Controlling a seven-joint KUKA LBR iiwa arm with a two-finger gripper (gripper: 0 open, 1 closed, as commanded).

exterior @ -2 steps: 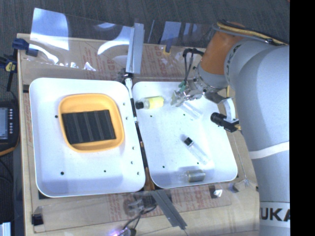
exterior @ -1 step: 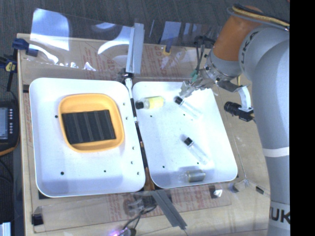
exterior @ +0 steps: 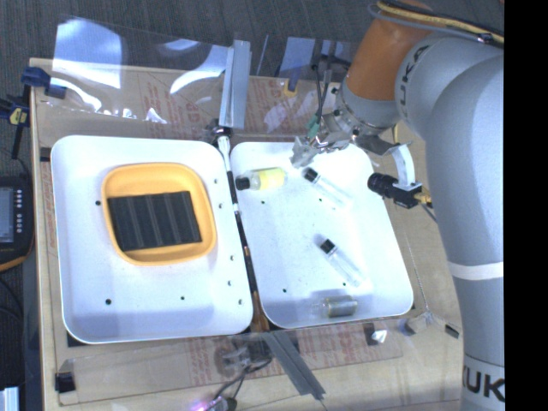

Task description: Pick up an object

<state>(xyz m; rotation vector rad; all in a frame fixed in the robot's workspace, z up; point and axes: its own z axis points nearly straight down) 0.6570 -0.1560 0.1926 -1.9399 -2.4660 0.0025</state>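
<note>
The metal two-finger gripper (exterior: 306, 150) hangs over the far edge of the right white bin (exterior: 390, 294), and whether it pinches anything I cannot tell. The small yellow-bodied, black-capped bottle (exterior: 261, 179) lies near that bin's far left corner, so the pick looks not yet done.

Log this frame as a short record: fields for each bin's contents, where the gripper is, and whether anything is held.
left bin: yellow tray with a dark ribbed insert
right bin: yellowish vial with black cap at far left; two clear tubes with black caps; small clear container near the front edge
gripper: over the far edge of the right bin, near the upper tube
held object: none visible between the fingers
arm: reaches in from the right
</note>
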